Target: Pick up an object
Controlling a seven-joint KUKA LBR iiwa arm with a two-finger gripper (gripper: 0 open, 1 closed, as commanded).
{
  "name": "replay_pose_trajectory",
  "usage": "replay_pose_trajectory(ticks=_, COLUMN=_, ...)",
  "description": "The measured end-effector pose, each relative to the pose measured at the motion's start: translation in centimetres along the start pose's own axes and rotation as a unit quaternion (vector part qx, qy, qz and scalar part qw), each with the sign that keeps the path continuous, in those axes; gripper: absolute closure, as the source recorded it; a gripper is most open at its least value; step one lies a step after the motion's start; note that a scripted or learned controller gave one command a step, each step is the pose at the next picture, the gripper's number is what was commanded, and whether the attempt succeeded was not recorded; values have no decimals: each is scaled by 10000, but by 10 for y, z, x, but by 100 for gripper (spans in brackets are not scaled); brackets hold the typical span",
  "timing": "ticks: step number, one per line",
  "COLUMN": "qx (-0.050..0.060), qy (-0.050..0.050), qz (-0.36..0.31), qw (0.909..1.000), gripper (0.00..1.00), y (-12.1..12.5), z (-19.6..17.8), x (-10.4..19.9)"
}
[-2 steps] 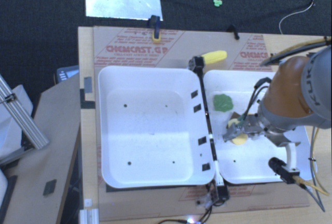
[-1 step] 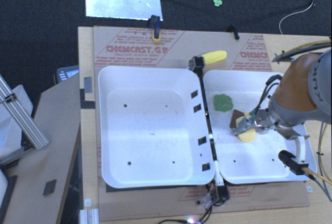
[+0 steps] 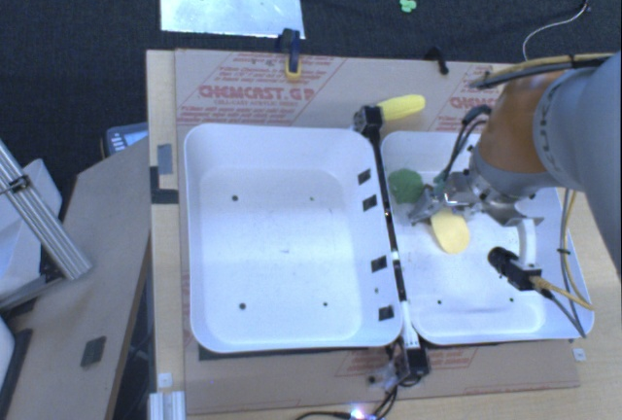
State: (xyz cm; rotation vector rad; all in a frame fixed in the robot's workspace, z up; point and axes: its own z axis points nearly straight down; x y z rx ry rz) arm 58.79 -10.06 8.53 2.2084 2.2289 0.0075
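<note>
Gripper [image 3: 434,204] sits low in the right bin [image 3: 486,316], finger state cannot be determined, with 2 candidate objects, green object [image 3: 405,183] and yellow object [image 3: 450,233], crowded just beside it; risk: closure nudges both aside, securing neither.
</note>
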Motion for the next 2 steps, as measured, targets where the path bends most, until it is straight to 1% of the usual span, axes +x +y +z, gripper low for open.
replay_pose_trajectory(ticks=1, qx=5, qy=-5, qz=23, qw=10000, gripper=100, y=-2, z=-10, x=-3)
replay_pose_trajectory(ticks=2, qx=-22, qy=17, qz=-26, qw=10000, gripper=100, y=1, z=-105, x=99)
